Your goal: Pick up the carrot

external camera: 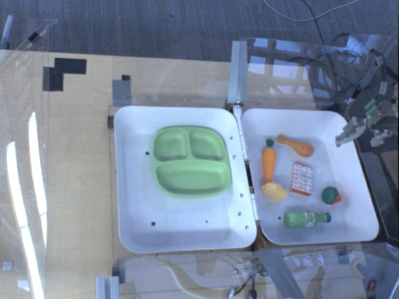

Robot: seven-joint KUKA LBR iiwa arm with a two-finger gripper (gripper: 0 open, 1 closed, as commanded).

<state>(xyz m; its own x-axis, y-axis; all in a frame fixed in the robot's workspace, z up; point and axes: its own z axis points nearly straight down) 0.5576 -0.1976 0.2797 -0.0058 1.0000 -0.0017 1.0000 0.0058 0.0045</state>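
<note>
The carrot (269,162) is orange with a green top and lies lengthwise in the right bin (349,185), close to its left wall, with the leafy end pointing to the far side. My gripper (354,129) hangs over the far right edge of that bin, well to the right of the carrot and apart from it. Nothing touches the carrot except the bin floor.
A tan drumstick (295,145), a red-and-white box (302,179), a yellow piece (274,192), a green bottle (306,218) and a small green-and-red item (330,195) share the right bin. In the left bin (134,223) rests a green divided plate (190,162). Cables hang at the back right.
</note>
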